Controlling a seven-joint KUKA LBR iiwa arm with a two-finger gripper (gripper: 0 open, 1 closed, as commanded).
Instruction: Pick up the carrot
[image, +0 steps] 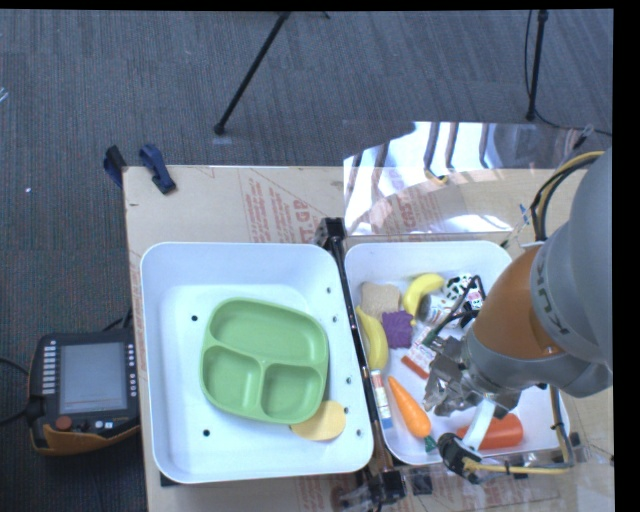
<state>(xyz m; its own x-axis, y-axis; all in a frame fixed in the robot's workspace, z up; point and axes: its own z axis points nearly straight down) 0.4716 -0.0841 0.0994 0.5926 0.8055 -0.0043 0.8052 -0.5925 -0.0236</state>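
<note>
Carrot (409, 406) lies loose in right bin (500, 252); our gripper (447, 395) hovers beside it, finger spread unreadable to us.

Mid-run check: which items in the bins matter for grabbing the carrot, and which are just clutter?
Belongs to the job:
carrot, lying in the right bin
gripper, just right of the carrot

Just lying about:
green divided plate in the left bin
yellow disc at the plate's edge
two bananas
purple piece
red piece
</note>
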